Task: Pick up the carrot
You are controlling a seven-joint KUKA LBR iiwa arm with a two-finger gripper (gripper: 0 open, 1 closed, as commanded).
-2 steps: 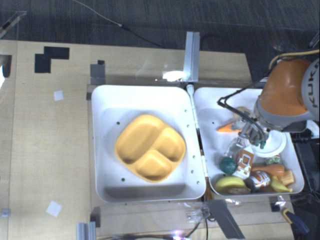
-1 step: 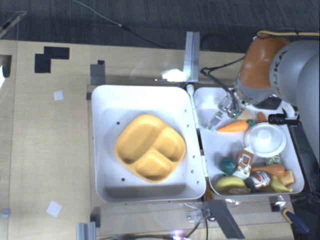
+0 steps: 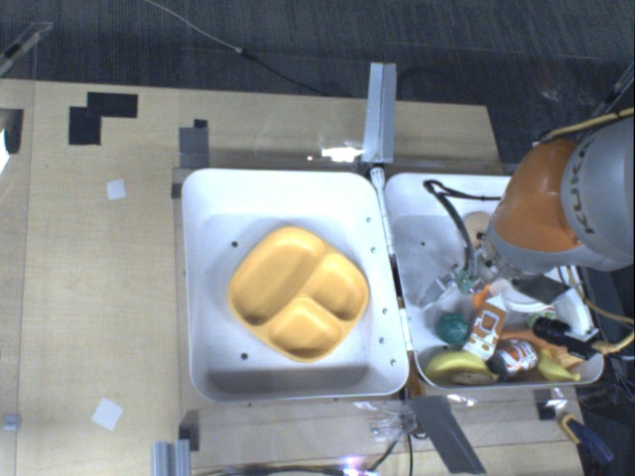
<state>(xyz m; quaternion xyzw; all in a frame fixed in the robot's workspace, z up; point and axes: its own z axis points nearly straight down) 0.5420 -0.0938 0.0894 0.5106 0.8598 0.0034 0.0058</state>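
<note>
Where toys crowd, orange carrot (image 3: 524, 343).

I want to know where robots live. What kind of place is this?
Probably a robot test lab. A grey and orange arm reaches over two white bins on a wooden bench. One bin holds a yellow tray, the other toy food like a banana.

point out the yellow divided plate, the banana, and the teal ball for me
yellow divided plate (image 3: 298, 291): camera view, at the ridge where its three compartments meet.
banana (image 3: 458, 366): camera view, middle of its curved body, near the right bin's front wall.
teal ball (image 3: 452, 328): camera view, its rounded top.
</note>
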